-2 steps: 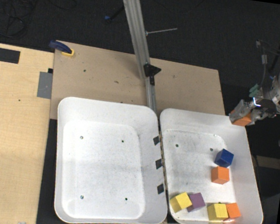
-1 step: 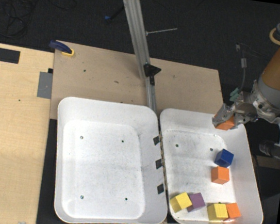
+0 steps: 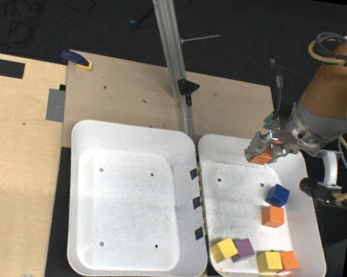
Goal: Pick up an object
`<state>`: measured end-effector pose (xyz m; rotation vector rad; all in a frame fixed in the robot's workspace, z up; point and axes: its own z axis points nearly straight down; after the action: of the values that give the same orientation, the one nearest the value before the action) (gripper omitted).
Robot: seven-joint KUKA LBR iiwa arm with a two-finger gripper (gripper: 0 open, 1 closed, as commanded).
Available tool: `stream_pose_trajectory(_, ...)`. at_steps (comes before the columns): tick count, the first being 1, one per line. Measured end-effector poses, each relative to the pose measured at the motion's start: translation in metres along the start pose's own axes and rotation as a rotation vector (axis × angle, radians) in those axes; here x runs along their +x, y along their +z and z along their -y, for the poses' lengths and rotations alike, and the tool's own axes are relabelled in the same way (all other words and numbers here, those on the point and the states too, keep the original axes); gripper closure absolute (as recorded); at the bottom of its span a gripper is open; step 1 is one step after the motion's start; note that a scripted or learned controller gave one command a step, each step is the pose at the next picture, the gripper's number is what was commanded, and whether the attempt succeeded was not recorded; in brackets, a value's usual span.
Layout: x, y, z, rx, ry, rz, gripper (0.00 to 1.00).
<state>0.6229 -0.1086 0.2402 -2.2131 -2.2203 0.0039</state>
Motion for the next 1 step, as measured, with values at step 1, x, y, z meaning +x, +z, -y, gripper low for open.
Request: stream_pose_trajectory(1,0.0568,0.0029,0.0023,0.000,-0.001,0.000,1.00)
